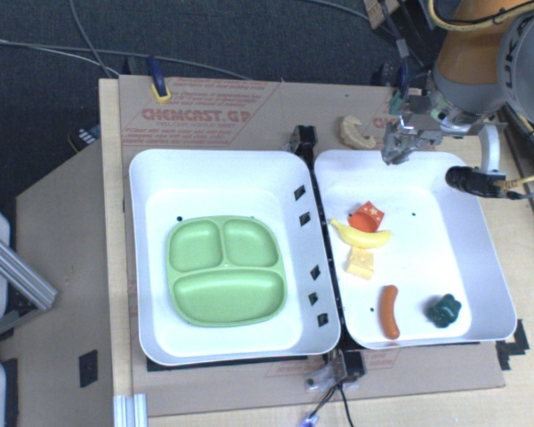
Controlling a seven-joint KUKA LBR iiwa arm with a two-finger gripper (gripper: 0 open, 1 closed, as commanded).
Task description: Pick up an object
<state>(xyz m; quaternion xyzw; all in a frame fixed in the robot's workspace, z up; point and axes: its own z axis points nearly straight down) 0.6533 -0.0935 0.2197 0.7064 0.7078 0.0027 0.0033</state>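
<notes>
Starting at the left, I have the left bin [151,265] with the green divided plate [226,269] lying flat in it; nothing there for me to pick, so I leave it alone. Across the divider, the right bin [476,265] carries the candidates: a red piece [368,215] touching a yellow banana [363,235], a pale yellow block [362,263] just below them, a sausage [389,310] lying lengthwise near the front wall, and a dark green piece [443,310] near the front right corner. The gripper [397,149] hangs over the bin's far rim, well apart from all of them, with nothing in it; at this slant I can't make out whether it is spread or closed, so I won't call that. I judge the sausage or the green piece the cleaner target, since each sits alone, while the red, banana and block cluster risks a double contact. I want to come down straight, centre across the sausage's narrow width, and keep clear of the front wall
</notes>
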